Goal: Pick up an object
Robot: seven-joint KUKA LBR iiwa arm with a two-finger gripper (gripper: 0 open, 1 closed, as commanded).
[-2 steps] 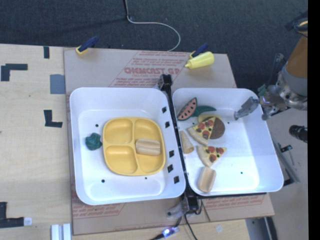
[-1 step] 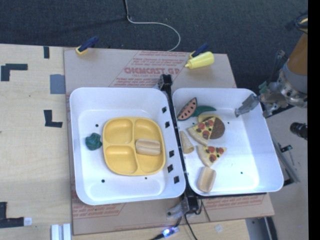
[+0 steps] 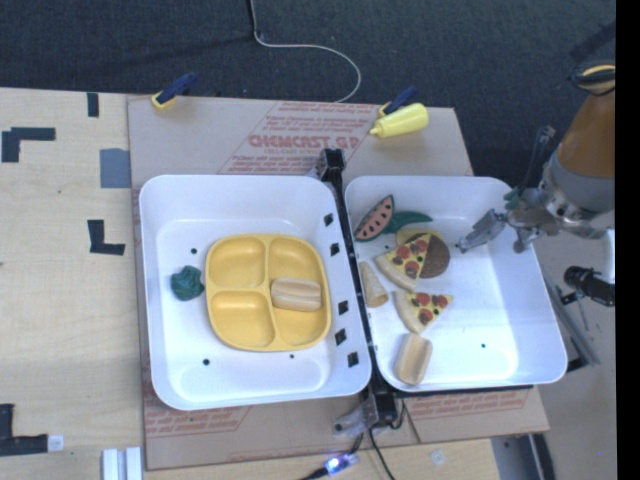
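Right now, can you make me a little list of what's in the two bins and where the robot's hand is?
left bin: yellow divided plate with a bread roll in one compartment; green toy beside the plate
right bin: watermelon slice, two pizza slices, another bread roll
gripper: above the right bin's upper right part, holding nothing visible
outside bins: yellow clamp

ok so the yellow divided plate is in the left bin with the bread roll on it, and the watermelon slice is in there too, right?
Not quite. The camera view shows the watermelon slice in the right bin, near its top-left corner by the pizza slices. The yellow divided plate is in the left bin with the bread roll on it, as you said.
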